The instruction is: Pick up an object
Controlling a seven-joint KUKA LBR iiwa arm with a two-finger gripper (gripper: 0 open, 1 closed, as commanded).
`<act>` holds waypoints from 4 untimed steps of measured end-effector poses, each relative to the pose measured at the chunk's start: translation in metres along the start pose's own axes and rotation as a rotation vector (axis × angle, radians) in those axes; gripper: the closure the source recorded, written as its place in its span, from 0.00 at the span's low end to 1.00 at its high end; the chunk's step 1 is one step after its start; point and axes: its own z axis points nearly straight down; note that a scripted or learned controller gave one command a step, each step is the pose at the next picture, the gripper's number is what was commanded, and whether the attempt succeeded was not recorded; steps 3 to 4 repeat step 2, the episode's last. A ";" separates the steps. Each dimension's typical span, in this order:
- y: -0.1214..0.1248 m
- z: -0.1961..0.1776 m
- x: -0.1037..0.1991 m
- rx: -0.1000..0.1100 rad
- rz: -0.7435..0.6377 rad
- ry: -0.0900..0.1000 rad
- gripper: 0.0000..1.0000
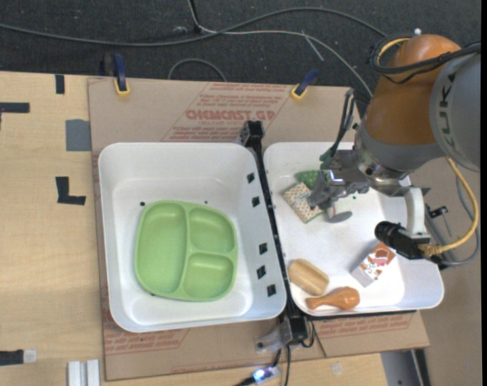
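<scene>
Two white bins side by side on cardboard. Left bin (114, 215): green divided plate (185, 250), lying flat, whole outline clear. Right bin (424, 292): arm (408, 95) reaching in from the right, bulk covering the bin's far right corner. Gripper (333, 191) low over the far left part of the bin, just beside a small patterned packet (301, 200); a green scrap (309, 178) partly tucked under the wrist, shape hard to read. Claw state: cannot tell, dark parts blurring together from above. Nothing seen clamped. Near edge of right bin: tan bread roll (308, 276), touching or almost touching an orange drumstick-like toy (335, 299). Small red-and-white carton (373, 265) to their right, tilted, print unreadable. Black fitting on the arm (398, 237) just beyond the carton.
</scene>
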 end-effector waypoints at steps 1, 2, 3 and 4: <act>-0.009 0.018 0.046 0.000 0.001 -0.001 1.00; -0.028 0.023 0.108 0.000 -0.001 -0.001 1.00; -0.028 0.023 0.108 0.000 -0.001 -0.001 1.00; -0.028 0.023 0.108 0.000 -0.001 -0.001 1.00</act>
